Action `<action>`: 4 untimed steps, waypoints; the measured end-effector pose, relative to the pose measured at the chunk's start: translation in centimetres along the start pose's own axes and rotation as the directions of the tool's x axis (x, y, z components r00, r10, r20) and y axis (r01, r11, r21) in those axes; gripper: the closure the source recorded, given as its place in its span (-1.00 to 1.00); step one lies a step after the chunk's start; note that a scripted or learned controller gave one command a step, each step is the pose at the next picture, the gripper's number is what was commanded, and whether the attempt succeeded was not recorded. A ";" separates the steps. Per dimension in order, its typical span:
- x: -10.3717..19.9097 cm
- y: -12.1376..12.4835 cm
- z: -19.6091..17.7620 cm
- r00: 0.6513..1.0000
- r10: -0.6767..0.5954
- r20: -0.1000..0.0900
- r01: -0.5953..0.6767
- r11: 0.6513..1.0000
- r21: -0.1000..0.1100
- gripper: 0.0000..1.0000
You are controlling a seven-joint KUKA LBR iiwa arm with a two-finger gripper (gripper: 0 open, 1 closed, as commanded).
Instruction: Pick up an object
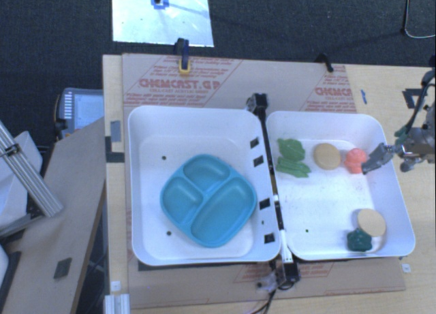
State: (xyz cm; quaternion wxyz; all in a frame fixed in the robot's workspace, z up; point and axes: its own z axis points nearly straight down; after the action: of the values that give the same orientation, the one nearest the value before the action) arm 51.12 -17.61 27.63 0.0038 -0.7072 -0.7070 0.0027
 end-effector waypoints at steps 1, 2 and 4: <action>0.1 0.2 -0.6 1.000 -0.004 0.002 0.004 1.000 -0.011 -1.00; 0.7 1.0 4.0 1.000 -0.003 0.002 0.003 1.000 -0.009 -1.00; 0.7 -0.1 13.2 1.000 -0.002 0.001 0.002 1.000 -0.007 -1.00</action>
State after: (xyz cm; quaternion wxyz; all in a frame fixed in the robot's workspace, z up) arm 50.92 -16.85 14.42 0.0008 -0.7067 -0.7075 0.0004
